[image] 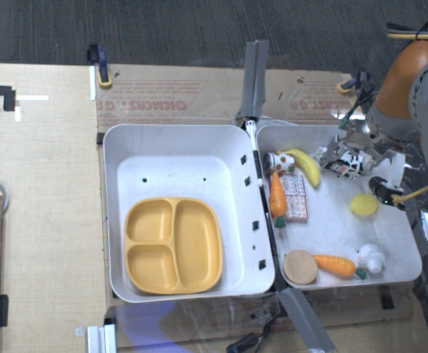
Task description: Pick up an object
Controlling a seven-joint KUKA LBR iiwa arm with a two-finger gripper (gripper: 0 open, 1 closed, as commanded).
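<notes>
The right bin (330,226) holds several toy foods. A yellow banana (306,166) lies at the back left, beside an upright carrot (277,195) and a pink-and-white packet (295,197). A yellow ball (364,206) sits toward the right. Along the front lie a tan round disc (300,268), a second carrot (335,265) and a white lumpy item (371,259). My gripper (341,165) hangs low at the bin's back right, just right of the banana and above-left of the yellow ball. Nothing is visibly held in it.
The left bin (118,197) contains a yellow divided plate (174,245). A grey divider post (255,79) rises between the bins at the back. The arm (409,87) with its orange band and cables crowds the right bin's right edge.
</notes>
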